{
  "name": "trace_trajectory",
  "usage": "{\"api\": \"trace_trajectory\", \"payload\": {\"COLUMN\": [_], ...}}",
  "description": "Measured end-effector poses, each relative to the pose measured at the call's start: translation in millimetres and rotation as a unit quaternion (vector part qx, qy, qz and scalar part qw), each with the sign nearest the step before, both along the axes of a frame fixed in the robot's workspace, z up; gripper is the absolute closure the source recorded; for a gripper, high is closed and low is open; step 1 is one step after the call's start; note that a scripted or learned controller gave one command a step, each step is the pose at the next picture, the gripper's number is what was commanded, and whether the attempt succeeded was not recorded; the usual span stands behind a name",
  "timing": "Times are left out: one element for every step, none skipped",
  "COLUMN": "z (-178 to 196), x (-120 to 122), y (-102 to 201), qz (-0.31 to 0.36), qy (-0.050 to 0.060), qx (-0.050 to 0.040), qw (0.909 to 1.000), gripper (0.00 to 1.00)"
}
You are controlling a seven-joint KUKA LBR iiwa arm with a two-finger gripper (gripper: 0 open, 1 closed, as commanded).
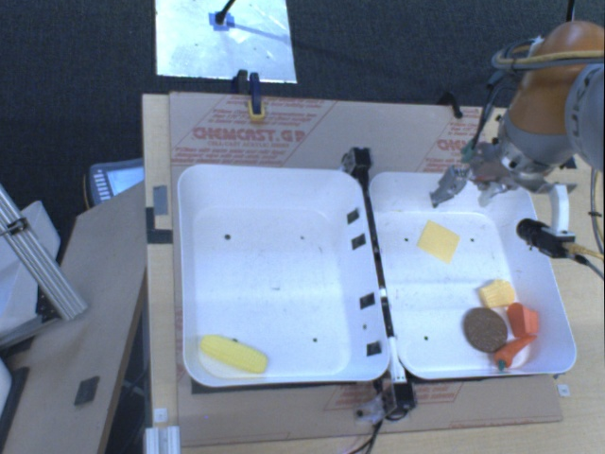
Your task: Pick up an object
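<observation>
My gripper [470, 190] hangs over the far edge of the right bin [548, 287], open, with nothing between its fingers. A flat yellow square slice [439, 240] lies in that bin, just in front of the gripper and a little to its left. At the bin's near right corner sit a small yellow block [497, 294], a round brown disc [485, 329] and an orange carrot-like piece [519, 333], close together. A yellow corn cob [233, 354] lies in the near left corner of the left bin [274, 253].
Black clips run along the divider [371, 272] between the two bins. The arm's orange-banded wrist [558, 74] rises at the right, with a black cable fitting [541, 236] over the right bin's rim. A clamp [253, 93] stands behind the left bin.
</observation>
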State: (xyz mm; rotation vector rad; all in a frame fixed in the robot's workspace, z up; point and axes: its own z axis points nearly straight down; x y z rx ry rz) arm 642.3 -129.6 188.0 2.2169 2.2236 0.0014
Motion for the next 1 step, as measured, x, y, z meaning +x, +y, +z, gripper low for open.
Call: {"api": "trace_trajectory", "payload": {"z": [11.4], "x": [1.0], "y": [0.1], "qz": [0.001], "qy": [-0.002], "qx": [-0.0001], "qw": [1.0], "gripper": [1.0]}}
